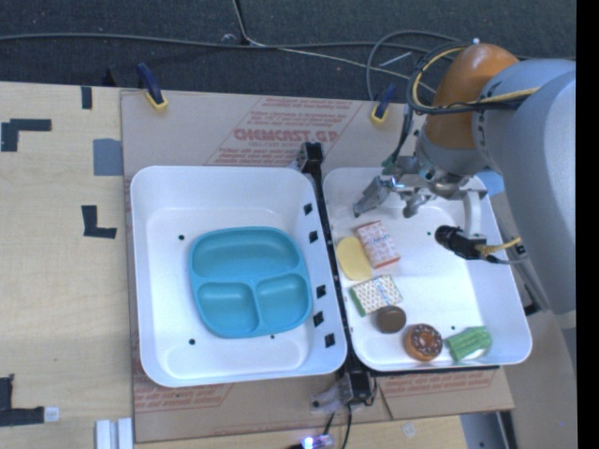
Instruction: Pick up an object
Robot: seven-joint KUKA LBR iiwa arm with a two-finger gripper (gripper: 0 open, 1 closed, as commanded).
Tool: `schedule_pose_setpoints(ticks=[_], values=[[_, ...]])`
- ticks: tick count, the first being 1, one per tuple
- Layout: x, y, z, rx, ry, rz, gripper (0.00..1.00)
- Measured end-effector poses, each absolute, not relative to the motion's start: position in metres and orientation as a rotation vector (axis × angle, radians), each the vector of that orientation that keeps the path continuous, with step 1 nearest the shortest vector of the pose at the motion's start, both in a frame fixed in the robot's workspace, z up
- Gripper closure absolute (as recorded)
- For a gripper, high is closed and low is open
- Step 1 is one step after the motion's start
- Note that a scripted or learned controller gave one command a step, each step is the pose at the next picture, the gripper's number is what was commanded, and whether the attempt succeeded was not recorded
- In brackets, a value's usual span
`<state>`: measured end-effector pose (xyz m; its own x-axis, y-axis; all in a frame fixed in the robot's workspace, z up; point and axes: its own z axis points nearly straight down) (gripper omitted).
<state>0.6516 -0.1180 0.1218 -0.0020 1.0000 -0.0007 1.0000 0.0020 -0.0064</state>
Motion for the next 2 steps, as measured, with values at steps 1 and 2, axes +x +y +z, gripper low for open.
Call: schedule_pose_setpoints(ticks=[1, 2], values=[[0.651, -0.117, 0.083, -2.219, -2.225, 0.003, 0.0], [0.653, -0.117, 0.096, -2.219, -2.228, 0.001, 1.0]])
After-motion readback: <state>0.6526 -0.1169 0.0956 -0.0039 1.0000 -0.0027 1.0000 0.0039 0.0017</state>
